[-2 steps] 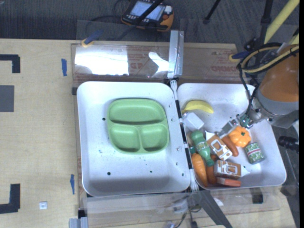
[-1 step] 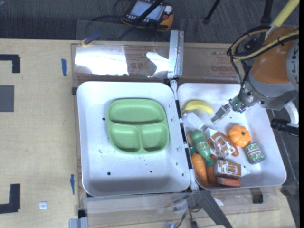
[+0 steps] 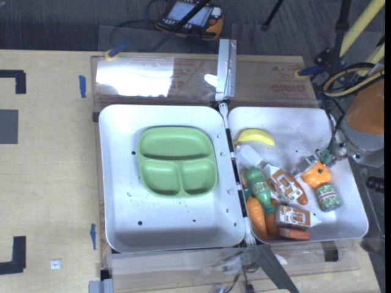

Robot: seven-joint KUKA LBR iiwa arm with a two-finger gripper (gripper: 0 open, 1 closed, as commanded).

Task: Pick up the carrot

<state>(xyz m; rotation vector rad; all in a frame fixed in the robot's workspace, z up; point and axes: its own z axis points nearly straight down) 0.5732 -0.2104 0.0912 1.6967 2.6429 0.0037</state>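
Observation:
The carrot (image 3: pixel 256 217) is an orange tapered piece lying along the left wall of the right bin (image 3: pixel 354 224), near its front corner. A green bottle (image 3: pixel 259 185) lies just behind it and a small carton (image 3: pixel 292 215) touches its right side. My gripper (image 3: pixel 321 160) hangs low at the right side of the same bin, right above a small orange fruit-like toy (image 3: pixel 316 176). It is well to the right of the carrot. Nothing can be seen held in it.
A yellow banana (image 3: pixel 255 138) lies at the back of the right bin. A second carton (image 3: pixel 288 187), a small can (image 3: pixel 328 196) and a reddish piece (image 3: pixel 294 234) crowd its front half. The left bin (image 3: pixel 116 163) holds a green divided plate (image 3: pixel 178 160).

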